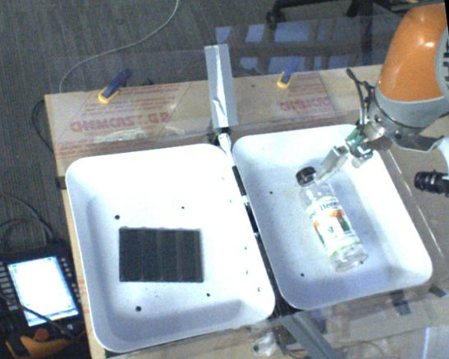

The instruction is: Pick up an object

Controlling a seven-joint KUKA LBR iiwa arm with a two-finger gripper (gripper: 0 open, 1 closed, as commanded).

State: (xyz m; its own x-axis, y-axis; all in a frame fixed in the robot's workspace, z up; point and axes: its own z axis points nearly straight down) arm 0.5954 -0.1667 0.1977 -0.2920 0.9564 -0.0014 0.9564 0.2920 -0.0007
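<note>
Clear plastic bottle (332, 227) with a black cap and an orange-and-white label, lying on its side in the right-hand white bin (403, 270), cap toward the far wall. The 2-finger gripper (332, 164) hangs just beside the cap end; whether it touches the bottle, or whether its fingers are apart or together, cannot be told. The bottle looks light, rigid and smooth, so it is likely to roll or slip; the labelled mid-body, taken across its width, seems the best hold. A flat dark rectangular pad (160, 255) lies in the left-hand white bin (84, 186).
</note>
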